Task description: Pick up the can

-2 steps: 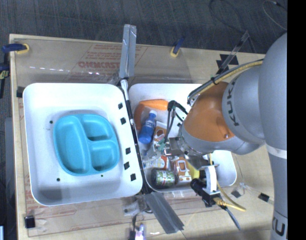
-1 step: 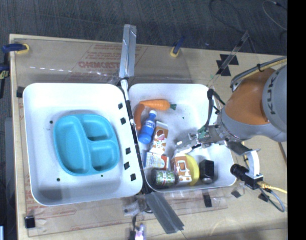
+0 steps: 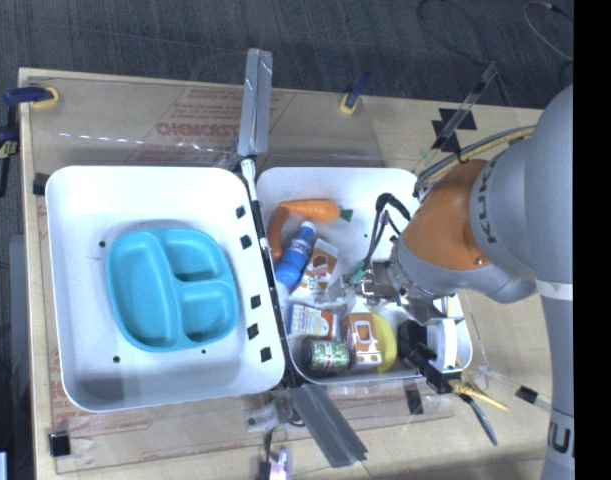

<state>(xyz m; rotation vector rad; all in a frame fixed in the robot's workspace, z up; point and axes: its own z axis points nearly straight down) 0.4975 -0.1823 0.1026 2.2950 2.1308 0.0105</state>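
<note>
- Camera view: can [image 3: 328,356] lies at right bin [image 3: 315,180] front edge, touching yellow packet [image 3: 370,340].
- My tool [image 3: 370,286] hovers near; finger state indeterminable.
- Risk: I judge crowding neighbours could deflect my grasp.

grey arm entering from 3 o'clock, orange band above wrist, bent toward 9 o'clock, gripper [image 3: 373,286] low, fingers unclear

Glossy white plastic bins [image 3: 145,193] gleaming, smooth matt blue plastic tray [image 3: 172,288] lying inside, can [image 3: 327,356] showing shiny metal under a paper label, wooden table [image 3: 105,108] looking dull
</note>
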